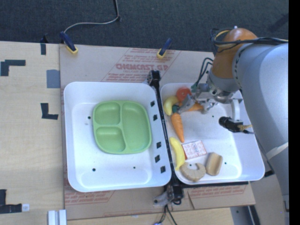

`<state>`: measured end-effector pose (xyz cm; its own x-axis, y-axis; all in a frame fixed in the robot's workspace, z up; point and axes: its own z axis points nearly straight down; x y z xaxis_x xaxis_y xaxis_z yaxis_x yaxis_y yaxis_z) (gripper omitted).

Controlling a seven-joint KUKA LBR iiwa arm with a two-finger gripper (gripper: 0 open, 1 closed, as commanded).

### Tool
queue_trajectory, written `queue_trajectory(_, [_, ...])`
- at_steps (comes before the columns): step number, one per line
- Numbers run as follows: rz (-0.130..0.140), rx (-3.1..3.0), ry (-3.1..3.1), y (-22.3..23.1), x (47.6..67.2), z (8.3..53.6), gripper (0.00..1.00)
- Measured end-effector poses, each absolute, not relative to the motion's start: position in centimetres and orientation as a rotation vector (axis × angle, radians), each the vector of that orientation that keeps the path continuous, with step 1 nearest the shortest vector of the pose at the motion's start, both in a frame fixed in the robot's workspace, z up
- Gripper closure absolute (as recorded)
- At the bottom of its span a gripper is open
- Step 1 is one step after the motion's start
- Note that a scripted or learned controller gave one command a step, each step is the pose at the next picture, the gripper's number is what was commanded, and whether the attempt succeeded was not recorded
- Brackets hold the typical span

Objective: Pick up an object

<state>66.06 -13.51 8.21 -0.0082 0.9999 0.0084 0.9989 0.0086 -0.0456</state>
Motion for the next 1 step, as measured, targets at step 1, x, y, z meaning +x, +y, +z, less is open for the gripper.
queue_trajectory(1, [0.039, -2.19, -2.203, -13.65, 66.09, 8.2, 0.0])
